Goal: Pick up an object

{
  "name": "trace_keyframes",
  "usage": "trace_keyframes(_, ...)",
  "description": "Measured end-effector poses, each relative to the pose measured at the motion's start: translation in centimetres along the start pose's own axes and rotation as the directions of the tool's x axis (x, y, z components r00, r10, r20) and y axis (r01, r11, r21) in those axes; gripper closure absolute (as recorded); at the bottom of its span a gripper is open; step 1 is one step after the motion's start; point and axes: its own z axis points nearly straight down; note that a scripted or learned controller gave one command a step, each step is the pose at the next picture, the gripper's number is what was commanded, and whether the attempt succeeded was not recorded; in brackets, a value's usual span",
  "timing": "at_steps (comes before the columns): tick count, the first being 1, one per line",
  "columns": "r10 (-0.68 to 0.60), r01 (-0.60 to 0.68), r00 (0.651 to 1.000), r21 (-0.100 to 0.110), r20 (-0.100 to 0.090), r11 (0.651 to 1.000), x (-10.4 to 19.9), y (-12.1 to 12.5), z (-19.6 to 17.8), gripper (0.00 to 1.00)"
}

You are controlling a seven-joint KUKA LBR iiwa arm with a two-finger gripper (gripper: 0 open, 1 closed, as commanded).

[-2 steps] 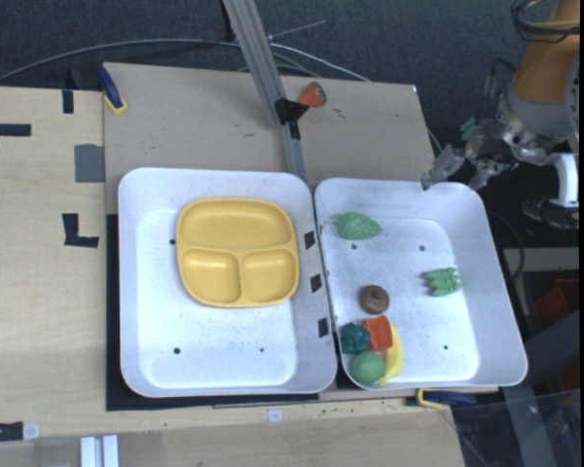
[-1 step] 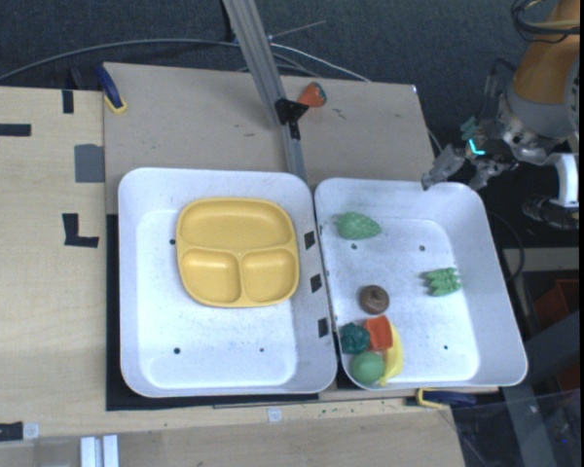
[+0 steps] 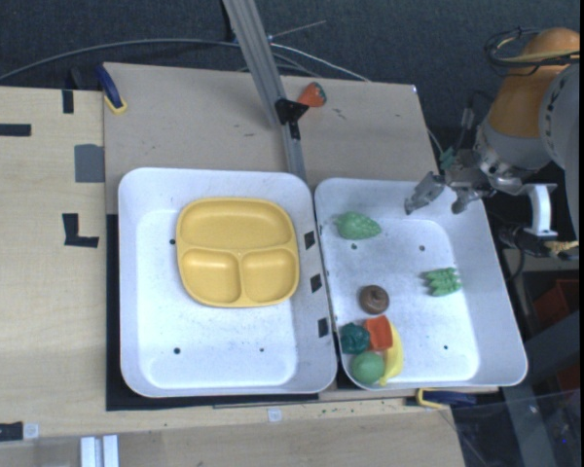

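Two shallow white bins are being shown side by side on a wooden worktop (image 3: 39, 251), viewed from above at a slant. In the left bin (image 3: 141, 358) a yellow divided plate (image 3: 238, 251) is lying flat. In the right bin (image 3: 496, 353) several small objects are lying: a green lump (image 3: 357, 226) near the upper left corner, a green leafy piece (image 3: 442, 280) toward the right, a brown round piece (image 3: 374, 299) near the middle, and a tight cluster (image 3: 373, 346) of teal, orange, yellow and green pieces touching one another in the lower left corner. The arm (image 3: 530, 105) is being held at the upper right, and the gripper (image 3: 438, 195) is hanging above the bin's upper edge. The jaws are being held spread, with nothing between them. No object is being touched yet, so the step in hand is judged to be the approach. An isolated piece, such as the brown one or the leafy one, is judged an easier target than the crowded corner cluster. The jaws are best centred over the chosen piece before being lowered, so that it is straddled and not pushed aside.
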Motion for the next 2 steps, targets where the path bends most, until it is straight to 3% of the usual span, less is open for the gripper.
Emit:
trace_keyframes(1,0.001,-0.001,1.000,0.000,0.001,1.000,-0.9,-0.3,5.1,0.00)
trace_keyframes(2,0.000,0.000,1.000,-0.004,0.002,1.000,-0.8,-0.3,7.7,0.00)
